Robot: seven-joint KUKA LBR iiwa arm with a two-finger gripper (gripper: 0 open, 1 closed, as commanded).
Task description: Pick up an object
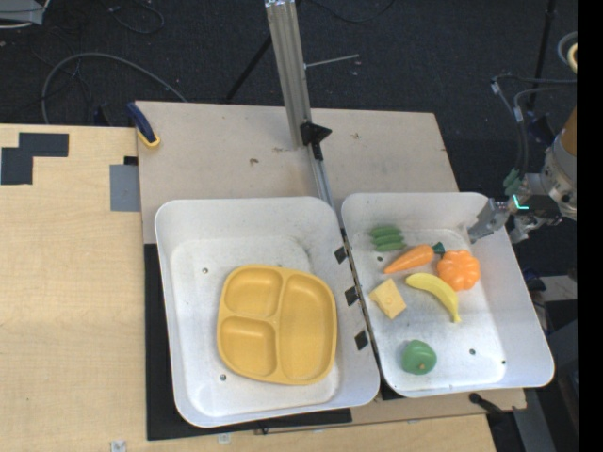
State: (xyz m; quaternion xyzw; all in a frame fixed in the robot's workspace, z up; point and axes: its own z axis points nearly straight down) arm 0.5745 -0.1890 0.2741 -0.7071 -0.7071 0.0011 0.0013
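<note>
This is a robotics lab. Two shallow white plastic bins (188, 252) sit on a plain wooden bench (377, 149), a bare aluminium profile post (287, 64) stands behind them, and loose black cables (94, 64) lie on dark carpet.

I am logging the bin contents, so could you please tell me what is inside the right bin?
The right bin holds green pea pods, a carrot, an orange pepper, a banana, a cheese wedge and a green apple. Anything beneath them is hidden.
</note>
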